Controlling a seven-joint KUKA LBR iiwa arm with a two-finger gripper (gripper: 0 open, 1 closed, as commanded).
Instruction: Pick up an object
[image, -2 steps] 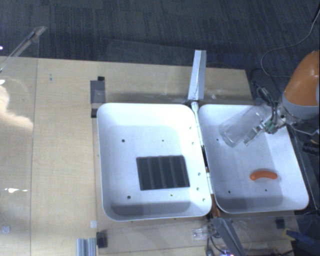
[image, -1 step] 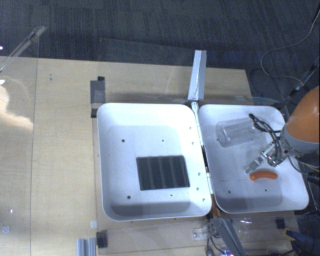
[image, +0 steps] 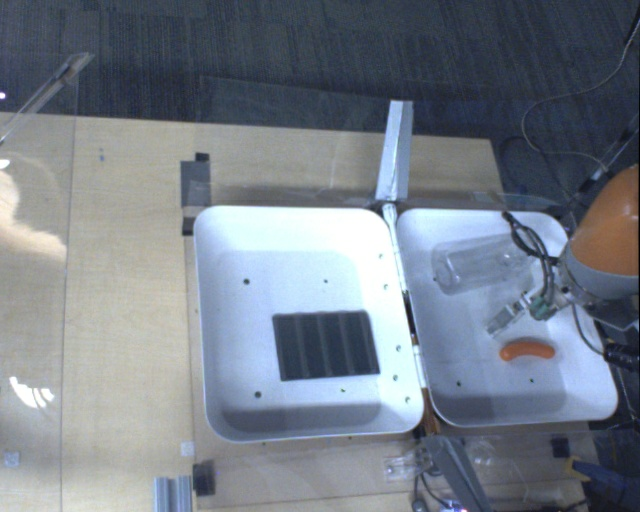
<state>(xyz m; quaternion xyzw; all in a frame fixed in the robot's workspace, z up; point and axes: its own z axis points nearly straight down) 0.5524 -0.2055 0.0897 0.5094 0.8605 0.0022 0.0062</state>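
Note:
The right bin holds a small orange oblong object near its right side and a clear plastic bottle lying on its side toward the back. My gripper hangs low over this bin, just above and left of the orange object and just in front of the bottle. The arm's orange band rises at the right edge. Nothing shows in the gripper's grasp. A dark ribbed rectangular pad lies flat in the middle of the left bin.
A metal post stands behind the seam between the two bins. Black cables loop from the wrist over the right bin's back corner. Small clamps and clear parts sit along the bench's front edge.

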